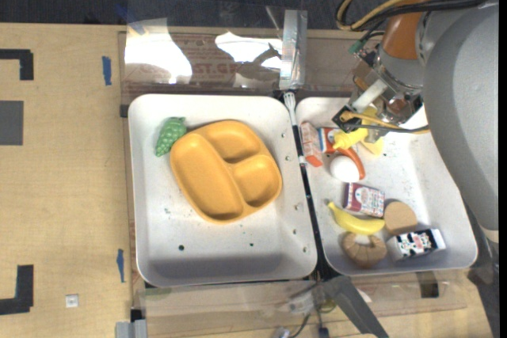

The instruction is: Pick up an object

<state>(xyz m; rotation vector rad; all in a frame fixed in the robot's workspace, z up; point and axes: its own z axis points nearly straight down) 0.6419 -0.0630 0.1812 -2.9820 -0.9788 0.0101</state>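
Observation:
My gripper (386, 104) hangs over the far end of the right bin (444, 170), just beyond a yellow toy piece (354, 141) and a white egg (343, 168). Nothing shows between it and these things. Lower in the same bin lie a small pink-and-white carton (363, 199), a banana (356, 222), a tan heart-shaped piece (399, 214), a brown round piece (364, 248) and a black-and-white carton (416, 242). A red-and-white packet (311, 144) rests against the bin's left wall.
The left bin (150, 218) holds an orange divided plate (227, 169) and a green bunch of grapes (168, 134) at its upper left. The arm's grey bulk covers the right bin's right side. A clear plastic panel (214, 51) stands behind the bins.

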